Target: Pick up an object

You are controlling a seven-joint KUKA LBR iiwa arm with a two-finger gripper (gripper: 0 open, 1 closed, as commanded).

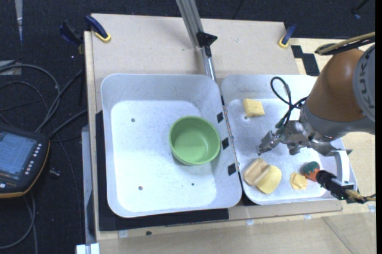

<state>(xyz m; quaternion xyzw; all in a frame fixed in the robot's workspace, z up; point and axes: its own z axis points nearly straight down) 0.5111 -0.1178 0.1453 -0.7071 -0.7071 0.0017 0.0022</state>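
Note:
My gripper point(270, 142) hangs over the middle of the right bin point(239, 86), below the arm's orange band. A yellow block point(253, 107) lies toward the bin's far side, up and left of the gripper. Two pale yellow pieces point(263, 176) lie together near the front rim, just below the gripper. A small yellow piece point(298, 181) and an orange-and-green object point(310, 170) sit at the front right, partly under the wrist. A green bowl point(194, 140) stands upright in the left bin point(119, 127).
A slanted metal pole point(188, 5) rises from the bench behind the bins, above their shared rims. Black clips sit along the divide between the bins. A cable loops off the wrist over the right bin. Clamps mark the bench's far corners.

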